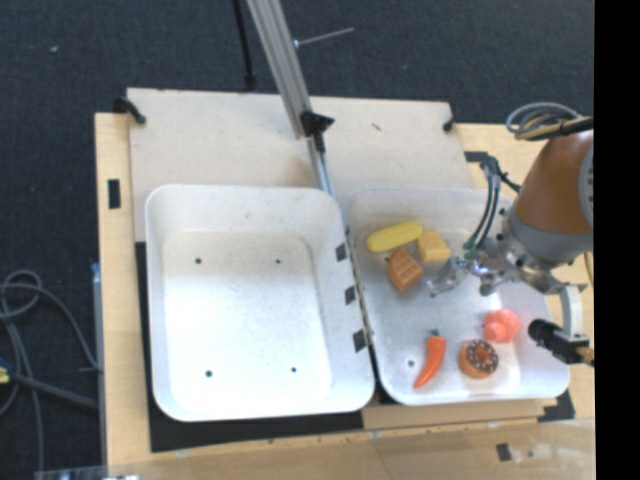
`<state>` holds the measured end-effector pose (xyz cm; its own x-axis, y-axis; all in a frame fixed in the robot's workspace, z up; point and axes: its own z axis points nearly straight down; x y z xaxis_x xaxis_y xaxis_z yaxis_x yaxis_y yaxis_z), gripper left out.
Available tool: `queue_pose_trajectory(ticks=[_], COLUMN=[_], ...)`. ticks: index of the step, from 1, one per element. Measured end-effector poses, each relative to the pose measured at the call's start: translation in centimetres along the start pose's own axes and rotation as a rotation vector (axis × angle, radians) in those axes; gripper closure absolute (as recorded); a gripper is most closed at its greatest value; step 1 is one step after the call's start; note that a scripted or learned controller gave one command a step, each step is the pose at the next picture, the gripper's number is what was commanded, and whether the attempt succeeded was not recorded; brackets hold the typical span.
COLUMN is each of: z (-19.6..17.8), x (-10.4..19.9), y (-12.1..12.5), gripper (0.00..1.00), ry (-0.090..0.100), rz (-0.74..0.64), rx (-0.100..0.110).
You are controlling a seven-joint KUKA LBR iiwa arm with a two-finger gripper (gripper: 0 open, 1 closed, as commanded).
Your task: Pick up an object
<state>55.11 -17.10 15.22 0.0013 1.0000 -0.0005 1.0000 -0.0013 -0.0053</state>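
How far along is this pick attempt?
Done: the gripper is over the right bin, beside the waffle piece. In hand: nothing visibly held. Left: grasping and lifting; corn, carrot and donut all lie in the bin.

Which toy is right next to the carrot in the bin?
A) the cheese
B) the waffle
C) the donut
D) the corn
C: the donut sits just beside the carrot at the near end of the right bin, while the other toys lie farther back.
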Motion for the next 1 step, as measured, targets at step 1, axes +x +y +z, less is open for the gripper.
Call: queue_pose_trajectory(ticks=[1], z=[5.25], x=[-0.11], y=[-0.07], gripper=[0.0], ry=[-0.001], rz=[0.001], rx=[-0.002])
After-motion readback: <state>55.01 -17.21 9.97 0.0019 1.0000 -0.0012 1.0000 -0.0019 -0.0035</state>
